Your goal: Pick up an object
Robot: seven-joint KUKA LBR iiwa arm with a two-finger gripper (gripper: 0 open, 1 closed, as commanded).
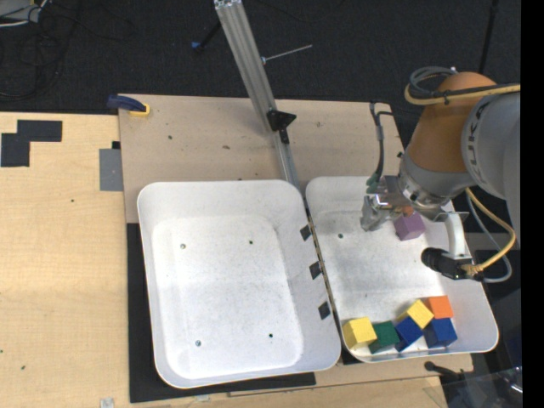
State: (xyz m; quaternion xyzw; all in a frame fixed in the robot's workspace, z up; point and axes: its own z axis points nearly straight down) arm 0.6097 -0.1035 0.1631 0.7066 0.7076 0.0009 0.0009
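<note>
Purple and small, a plastic block (410, 225) sits right at my two-finger metal gripper (389, 213) over the upper part of the right white bin (374, 266); I see it against the fingers, but I cannot tell whether they clamp it. At that bin's lower edge lie yellow (360, 330), green (384, 337), blue (441, 332) and orange blocks (439, 305). Left white bin (161, 206) lies alongside.

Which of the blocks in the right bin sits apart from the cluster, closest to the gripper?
The purple block, right beside the gripper in the upper part of the right bin. The yellow, green, blue and orange blocks are bunched at the bin's near edge.
</note>
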